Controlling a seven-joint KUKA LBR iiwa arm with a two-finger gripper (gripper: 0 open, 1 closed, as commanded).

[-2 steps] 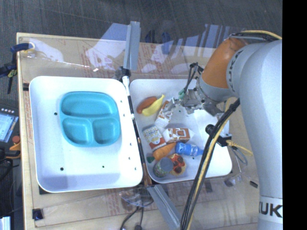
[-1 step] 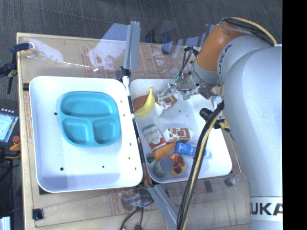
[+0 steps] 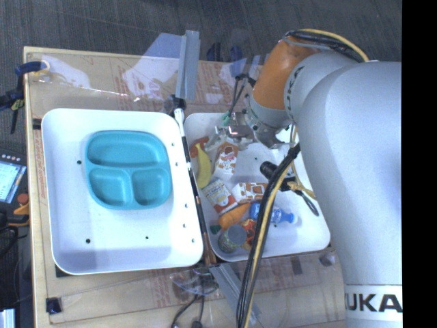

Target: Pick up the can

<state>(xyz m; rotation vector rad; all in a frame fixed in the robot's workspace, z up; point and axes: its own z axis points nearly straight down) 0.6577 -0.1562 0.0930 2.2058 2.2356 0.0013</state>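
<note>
The can looks like a small grey-green cylinder seen from its top, standing near the front edge of the right bin among other items. My gripper hangs over the back left part of that bin, well behind the can and apart from it. It is just above a small packet and the banana. The grey arm with its orange band covers the bin's right side.
The right bin also holds an orange carrot-like item, a blue-capped bottle and more snack packets. A black cable hangs across these. The left bin carries a blue divided plate.
</note>
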